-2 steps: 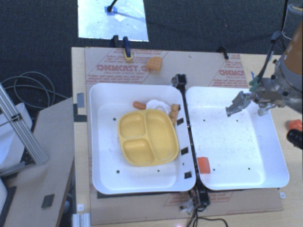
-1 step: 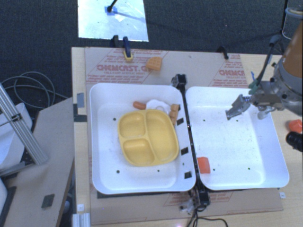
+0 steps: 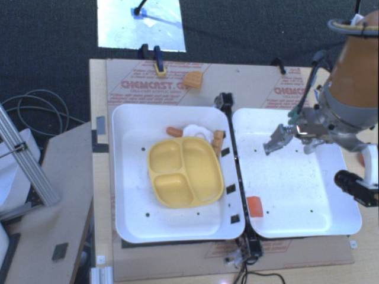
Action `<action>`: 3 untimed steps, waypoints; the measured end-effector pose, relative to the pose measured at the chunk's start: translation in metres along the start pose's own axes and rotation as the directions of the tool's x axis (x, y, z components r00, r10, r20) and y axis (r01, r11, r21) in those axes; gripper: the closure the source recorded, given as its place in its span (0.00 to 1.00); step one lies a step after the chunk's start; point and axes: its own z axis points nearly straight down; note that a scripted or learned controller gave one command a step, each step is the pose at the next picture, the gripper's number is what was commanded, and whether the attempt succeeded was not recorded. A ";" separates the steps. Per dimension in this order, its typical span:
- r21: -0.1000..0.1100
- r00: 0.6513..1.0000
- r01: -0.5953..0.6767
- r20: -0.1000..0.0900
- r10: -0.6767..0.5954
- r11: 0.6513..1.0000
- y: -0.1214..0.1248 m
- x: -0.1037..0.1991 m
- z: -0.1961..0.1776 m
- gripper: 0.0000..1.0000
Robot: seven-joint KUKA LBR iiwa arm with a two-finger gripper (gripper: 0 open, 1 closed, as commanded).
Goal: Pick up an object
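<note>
One small orange block [image 3: 254, 206], squarish and matte, lies flat at about 7 o'clock in the right bin [image 3: 320, 226], near its left wall, its sides roughly square to the bin; no long axis is clear. The gripper [image 3: 291, 139] hangs above that bin's 11 o'clock area, its two fingers spread apart with nothing between them. The left bin [image 3: 127, 176] carries one glossy yellow three-compartment plate [image 3: 185, 171], with an orange sausage-shaped piece [image 3: 174, 132], a white piece [image 3: 197, 132] and a tan piece [image 3: 218, 141] at its 12 o'clock.

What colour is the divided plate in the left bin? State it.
Yellow. The divided plate shows plainly in the camera view, lying in the left bin.
</note>
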 end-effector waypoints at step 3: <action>-0.004 1.000 -0.009 0.001 0.009 1.000 0.000 -0.028 -0.044 0.00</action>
